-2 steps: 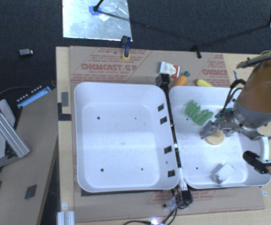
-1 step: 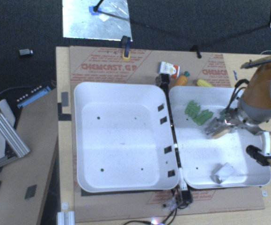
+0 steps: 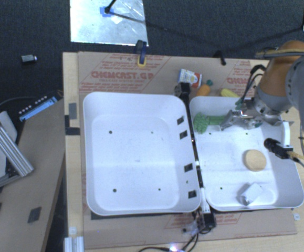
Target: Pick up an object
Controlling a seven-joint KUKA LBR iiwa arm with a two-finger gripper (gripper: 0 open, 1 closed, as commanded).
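You see the right bin point(image 3: 293, 193) holding the arm point(image 3: 278, 88), a tan disc point(image 3: 255, 160), a white block point(image 3: 250, 193) and a green toy point(image 3: 207, 122). The jaws point(image 3: 229, 121) sit low beside the toy; open or closed, you cannot tell. You are at the approach; next, close on it and lift

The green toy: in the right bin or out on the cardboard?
In. The green toy lies on the right bin floor near its far-left corner, just left of the gripper.

A green toy point(image 3: 206, 122) lies at the far left of the right bin point(image 3: 230, 203). A round tan disc point(image 3: 255, 160) lies near its right side, and a pale grey block point(image 3: 250, 193) at the near edge.
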